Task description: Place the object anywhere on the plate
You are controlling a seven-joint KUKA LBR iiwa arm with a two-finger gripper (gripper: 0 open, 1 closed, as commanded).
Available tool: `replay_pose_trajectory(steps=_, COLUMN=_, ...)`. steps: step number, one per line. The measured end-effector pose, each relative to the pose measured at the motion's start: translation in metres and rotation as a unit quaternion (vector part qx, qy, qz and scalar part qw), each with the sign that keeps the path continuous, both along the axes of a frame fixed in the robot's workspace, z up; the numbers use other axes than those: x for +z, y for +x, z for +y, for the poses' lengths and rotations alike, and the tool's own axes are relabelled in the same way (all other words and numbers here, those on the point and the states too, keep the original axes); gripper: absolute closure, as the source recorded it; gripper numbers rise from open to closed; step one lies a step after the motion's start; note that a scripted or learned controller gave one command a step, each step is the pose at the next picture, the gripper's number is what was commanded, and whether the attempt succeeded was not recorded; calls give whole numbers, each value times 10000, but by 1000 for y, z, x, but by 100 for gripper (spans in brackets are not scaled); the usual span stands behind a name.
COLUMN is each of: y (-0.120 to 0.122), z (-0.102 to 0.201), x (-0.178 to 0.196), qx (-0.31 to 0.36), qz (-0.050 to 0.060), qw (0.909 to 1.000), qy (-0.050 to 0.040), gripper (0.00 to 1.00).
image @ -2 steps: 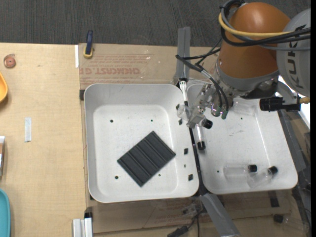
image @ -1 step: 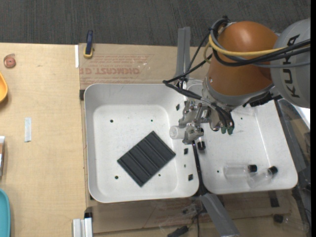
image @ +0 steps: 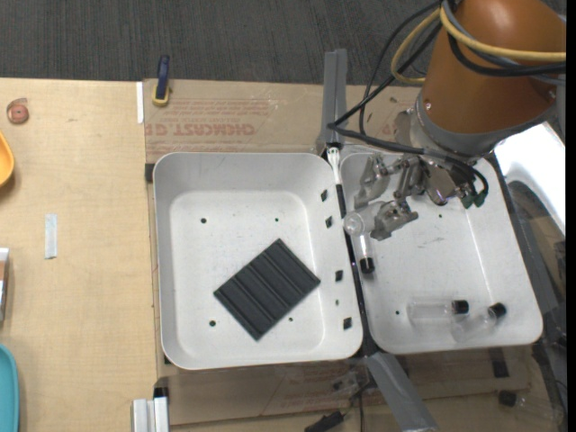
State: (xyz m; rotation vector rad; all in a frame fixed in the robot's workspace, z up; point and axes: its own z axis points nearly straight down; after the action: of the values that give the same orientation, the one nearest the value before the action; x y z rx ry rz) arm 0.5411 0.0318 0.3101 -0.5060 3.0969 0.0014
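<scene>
Table (image: 72, 151) is tan, two white bins side by side on it. Arm (image: 490, 52) comes in from the right, big orange band on top, cables looped around it, sitting over the upper part of the right bin (image: 504, 250). Left bin (image: 180, 196) holds the plate (image: 267, 288): dark grey, ribbed, rectangular, lying flat and turned diagonal, a bit below the bin's centre. Hand (image: 382, 207) hangs under the wrist at the right bin's upper left, close to the wall shared with the left bin; metal parts overlap there, can't tell how far open it is or whether it has anything. Just below the hand, near that same wall, a small dark stick-like item (image: 366, 264) lies on the bin floor, too small to identify. Two clear vials with dark caps (image: 454, 311) lie on their sides near the right bin's front edge, well apart from the hand. Nothing on the plate
</scene>
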Motion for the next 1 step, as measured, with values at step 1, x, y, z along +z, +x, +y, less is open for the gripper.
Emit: replay_pose_trajectory(steps=1, y=11, z=68, x=-38, qx=1531, qz=15, qw=9882, qy=0, gripper=100)
